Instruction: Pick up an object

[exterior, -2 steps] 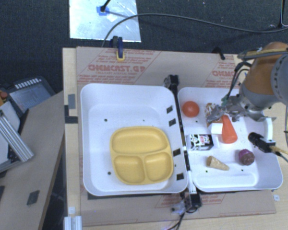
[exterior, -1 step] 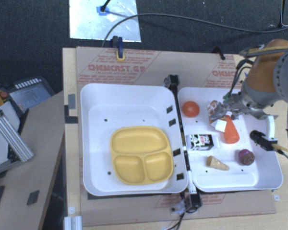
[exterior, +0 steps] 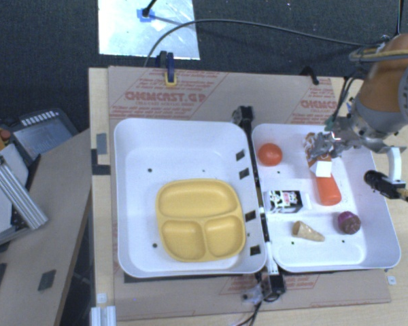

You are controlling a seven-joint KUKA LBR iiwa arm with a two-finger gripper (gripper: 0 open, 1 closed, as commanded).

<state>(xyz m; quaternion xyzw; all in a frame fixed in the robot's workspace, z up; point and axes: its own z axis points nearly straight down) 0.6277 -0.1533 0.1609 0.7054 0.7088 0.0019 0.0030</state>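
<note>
The right bin [exterior: 377,250] holds several small objects. An orange ball [exterior: 270,154] lies at its far left. An orange tube with a white end [exterior: 328,184] lies near the middle. A black-and-white packet [exterior: 284,200], a tan cone [exterior: 307,231] and a purple round item [exterior: 348,222] lie nearer the front. My gripper [exterior: 319,148] hangs over the far part of this bin, just above the tube's white end. The view does not show whether it touches the tube.
A yellow divided plate [exterior: 200,219] sits in the left bin [exterior: 136,182]. A black divider [exterior: 253,182] runs between the bins. The grey arm with its orange band [exterior: 387,87] comes in from the right. A black part [exterior: 381,182] sticks out over the right bin's right side.
</note>
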